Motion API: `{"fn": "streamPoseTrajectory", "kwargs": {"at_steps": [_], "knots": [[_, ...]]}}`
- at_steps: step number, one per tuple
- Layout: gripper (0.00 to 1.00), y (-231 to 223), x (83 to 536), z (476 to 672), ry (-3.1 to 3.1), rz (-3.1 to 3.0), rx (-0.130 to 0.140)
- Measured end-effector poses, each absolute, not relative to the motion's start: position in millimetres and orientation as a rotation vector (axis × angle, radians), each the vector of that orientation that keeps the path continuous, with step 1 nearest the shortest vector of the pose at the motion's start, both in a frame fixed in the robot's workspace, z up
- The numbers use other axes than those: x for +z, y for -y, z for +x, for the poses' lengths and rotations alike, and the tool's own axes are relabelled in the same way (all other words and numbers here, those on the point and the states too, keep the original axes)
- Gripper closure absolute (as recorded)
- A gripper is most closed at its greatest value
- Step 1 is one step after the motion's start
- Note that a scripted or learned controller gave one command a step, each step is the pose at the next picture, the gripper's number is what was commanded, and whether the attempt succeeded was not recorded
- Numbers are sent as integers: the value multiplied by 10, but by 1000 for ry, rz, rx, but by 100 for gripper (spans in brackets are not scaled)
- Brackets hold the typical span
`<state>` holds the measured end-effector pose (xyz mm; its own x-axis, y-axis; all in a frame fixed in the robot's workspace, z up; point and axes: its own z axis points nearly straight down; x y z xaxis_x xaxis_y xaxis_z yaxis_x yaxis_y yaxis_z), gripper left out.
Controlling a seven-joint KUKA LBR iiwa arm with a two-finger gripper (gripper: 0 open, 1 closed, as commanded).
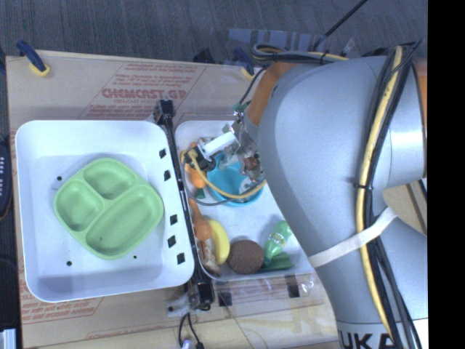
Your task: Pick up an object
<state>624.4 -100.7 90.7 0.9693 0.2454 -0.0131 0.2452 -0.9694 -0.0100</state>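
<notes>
The right bin (pixel 190 133) holds a blue bowl (pixel 231 184), a yellow fruit (pixel 219 241), a brown round thing (pixel 246 257), a green item (pixel 277 242) and an orange carrot-like piece (pixel 200 220). My gripper (pixel 243 162) hangs low over the blue bowl at the back of this bin, largely hidden by the wrist and arm. Nothing is visibly held in it.
The left bin (pixel 36 195) holds a green divided plate (pixel 109 207). The big grey arm (pixel 327 180) covers the right half of the right bin. A black divider (pixel 174 187) runs between the bins. Cardboard lies under both.
</notes>
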Motion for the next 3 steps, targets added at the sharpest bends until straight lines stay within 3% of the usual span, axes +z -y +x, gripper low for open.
{"fn": "streamPoseTrajectory", "kwargs": {"at_steps": [1, 2, 3], "knots": [[100, 980, 1008, 6247, 404, -3098, 29], [100, 269, 1953, 6206, 342, -3117, 1], [100, 328, 3192, 5659, 430, -3109, -2]]}}
